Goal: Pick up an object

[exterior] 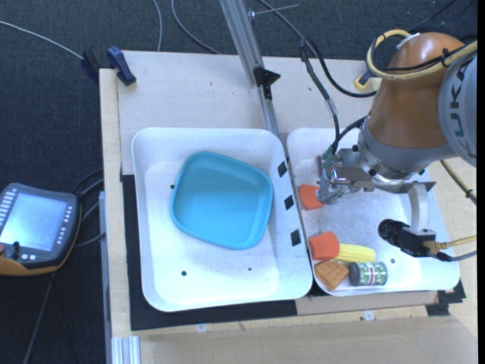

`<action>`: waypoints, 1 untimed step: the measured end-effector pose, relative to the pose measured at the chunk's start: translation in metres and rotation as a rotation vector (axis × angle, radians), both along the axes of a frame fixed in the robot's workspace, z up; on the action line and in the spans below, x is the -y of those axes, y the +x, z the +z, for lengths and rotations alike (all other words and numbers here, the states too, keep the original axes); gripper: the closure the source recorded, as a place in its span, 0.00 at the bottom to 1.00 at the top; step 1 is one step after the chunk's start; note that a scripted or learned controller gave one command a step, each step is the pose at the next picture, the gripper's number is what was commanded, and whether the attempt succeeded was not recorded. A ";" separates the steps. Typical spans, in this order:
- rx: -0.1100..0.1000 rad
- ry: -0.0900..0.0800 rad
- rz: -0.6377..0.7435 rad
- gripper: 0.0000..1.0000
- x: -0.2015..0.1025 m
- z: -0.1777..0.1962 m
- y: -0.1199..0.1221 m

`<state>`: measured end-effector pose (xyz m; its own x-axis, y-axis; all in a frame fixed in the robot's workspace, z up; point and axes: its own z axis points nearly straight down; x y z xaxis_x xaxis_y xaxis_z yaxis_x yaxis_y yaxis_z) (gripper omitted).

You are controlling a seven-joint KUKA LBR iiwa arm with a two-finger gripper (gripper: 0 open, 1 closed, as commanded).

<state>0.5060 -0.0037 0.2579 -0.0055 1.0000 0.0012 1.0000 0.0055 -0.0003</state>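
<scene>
A small orange block [308, 196] was seen on the floor of the right bin [352, 222], close to that bin's left wall and about halfway along it. The gripper [330, 191] was lowered just beside the block, on its right, and appeared to touch or nearly touch it. Whether the block was grasped, and whether the gripper was clenched or released, could not be told from this angle. The grey and orange arm [413, 105] was stretched in from the right above the bin.

Nearer the front of the same bin, 4 more things were gathered in a tight cluster: a red block [324, 244], a yellow piece [356, 252] just to its right, a tan waffle-like piece [331, 274] in front of the red block, and a small dark can [369, 273] beside it.

In the left bin [151, 279], 1 blue dish [222, 199] was laid roughly in the middle, slightly turned. Both bins were set side by side on the pale surface [189, 89]. A metal rail [241, 32] was slanted across the back of the surface, and a blue clamp [121, 65] was fixed at its far left corner. A handheld control screen [34, 226] was lying off the surface, well to the left.
</scene>
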 end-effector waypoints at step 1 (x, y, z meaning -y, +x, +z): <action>0.000 0.000 -0.001 1.00 -0.048 -0.002 -0.002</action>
<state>0.5038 0.0439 0.2564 -0.0045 1.0000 0.0012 1.0000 0.0045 -0.0003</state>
